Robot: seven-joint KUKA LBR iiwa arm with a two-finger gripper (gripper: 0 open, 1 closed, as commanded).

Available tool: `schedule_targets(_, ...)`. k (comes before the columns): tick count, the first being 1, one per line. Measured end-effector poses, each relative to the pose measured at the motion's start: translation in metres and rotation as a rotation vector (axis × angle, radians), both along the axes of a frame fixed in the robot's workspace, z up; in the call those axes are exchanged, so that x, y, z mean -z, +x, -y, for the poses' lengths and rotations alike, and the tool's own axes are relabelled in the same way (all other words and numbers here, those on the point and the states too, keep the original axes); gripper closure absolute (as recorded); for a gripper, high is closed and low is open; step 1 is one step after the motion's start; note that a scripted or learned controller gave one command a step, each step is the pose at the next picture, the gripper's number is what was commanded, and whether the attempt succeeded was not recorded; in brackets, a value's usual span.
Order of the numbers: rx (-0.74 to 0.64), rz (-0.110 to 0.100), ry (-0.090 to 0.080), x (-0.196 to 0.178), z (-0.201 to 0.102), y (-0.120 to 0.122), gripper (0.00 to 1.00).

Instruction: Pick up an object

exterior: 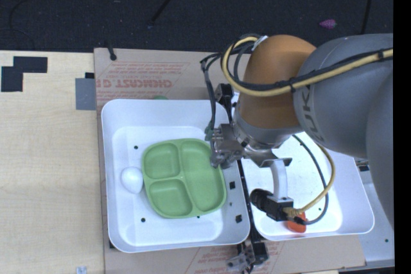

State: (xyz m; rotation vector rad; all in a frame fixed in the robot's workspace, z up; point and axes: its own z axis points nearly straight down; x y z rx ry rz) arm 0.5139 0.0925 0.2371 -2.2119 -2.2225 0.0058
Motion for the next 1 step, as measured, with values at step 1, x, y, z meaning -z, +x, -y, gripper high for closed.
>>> schedule_targets(1, 0.003, 0.002, -0.002, -0.0005, 0.0024, 0.0008, 0.0)
